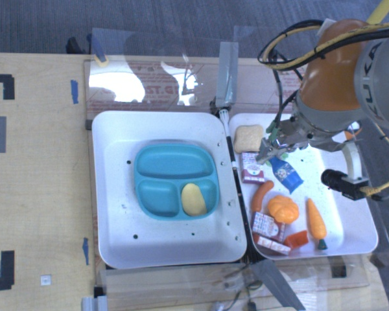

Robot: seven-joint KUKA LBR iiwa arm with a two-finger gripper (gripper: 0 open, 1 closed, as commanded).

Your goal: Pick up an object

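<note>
1. Across the bench sit two shallow white bins: the left bin (110, 173) holds a teal divided tray (172, 164) with a pale yellow potato-like piece (194, 199) in its lower right compartment; the right bin (363, 235) holds the pickable toys.
2. At two o'clock in the view hangs the grey arm (340, 76) with its orange band, the gripper (272, 149) low over the upper left part of the right bin. How its claw is set I cannot tell; cables and the wrist blur it.
3. Just beside the gripper, at its four o'clock, lies a blue packet (287, 175), tilted. It looks light, thin and floppy, probably slippery film; I judge a pinch across its narrow width safest.
4. At the gripper's nine o'clock sits a tan bread slice (248, 138), likely light, with flat faces that grip best edge to edge.
5. Below it a small carton (251, 168) looks stiff and boxy, easy across its flat sides.
6. Further toward six o'clock lie a sausage (262, 195), an orange round fruit (283, 208) and a carrot (316, 220): smooth, rounded plastic, prone to roll or slip, best taken across the middle.
</note>
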